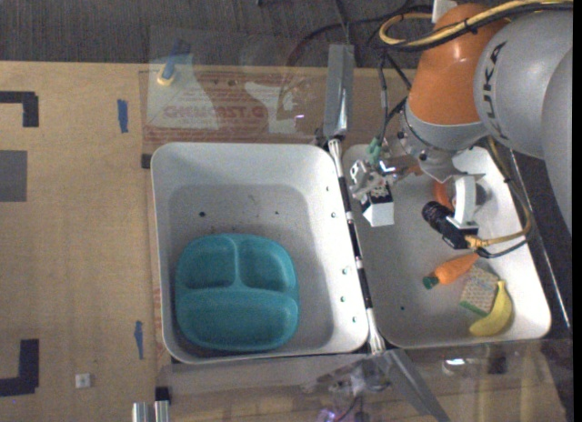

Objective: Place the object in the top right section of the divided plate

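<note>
A teal divided plate lies in the left bin, toward its front. My gripper hangs over the near-left part of the right bin, close to the wall between the two bins. A small white block shows directly below the gripper, and I cannot tell if it is held. An orange carrot, a yellow banana and a small speckled square piece lie at the right bin's front right.
A black cable fitting hangs from the wrist over the right bin. The grey and orange arm covers the bin's back right. A metal divider bar runs behind the bins.
</note>
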Motion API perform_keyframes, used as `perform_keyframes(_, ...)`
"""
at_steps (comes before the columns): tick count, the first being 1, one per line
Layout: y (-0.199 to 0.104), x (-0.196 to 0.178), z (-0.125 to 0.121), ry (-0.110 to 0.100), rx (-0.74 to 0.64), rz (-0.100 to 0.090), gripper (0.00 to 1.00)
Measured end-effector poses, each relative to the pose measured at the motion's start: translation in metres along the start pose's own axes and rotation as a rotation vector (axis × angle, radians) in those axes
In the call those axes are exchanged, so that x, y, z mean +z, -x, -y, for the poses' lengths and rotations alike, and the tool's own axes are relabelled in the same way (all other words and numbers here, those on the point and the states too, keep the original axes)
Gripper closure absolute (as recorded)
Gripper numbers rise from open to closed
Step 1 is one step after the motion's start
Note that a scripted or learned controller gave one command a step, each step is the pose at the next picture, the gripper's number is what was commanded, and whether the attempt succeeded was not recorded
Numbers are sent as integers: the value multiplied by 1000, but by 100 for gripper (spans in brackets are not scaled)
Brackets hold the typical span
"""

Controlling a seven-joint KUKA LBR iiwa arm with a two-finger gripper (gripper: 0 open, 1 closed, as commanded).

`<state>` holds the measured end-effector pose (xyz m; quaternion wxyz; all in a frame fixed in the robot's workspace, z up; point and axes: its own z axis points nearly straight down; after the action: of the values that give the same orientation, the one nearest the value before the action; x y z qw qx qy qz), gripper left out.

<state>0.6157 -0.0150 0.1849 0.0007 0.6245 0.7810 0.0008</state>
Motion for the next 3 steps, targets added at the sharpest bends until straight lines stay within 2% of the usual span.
perform_keyframes(1, -60, 0, 39, -3, -244, -2, 100)
perform_keyframes(2, -119, 0, 61, -4, -361, -2, 100)
perform_keyframes(3, -59, 0, 73, -1, -529, -1, 100)
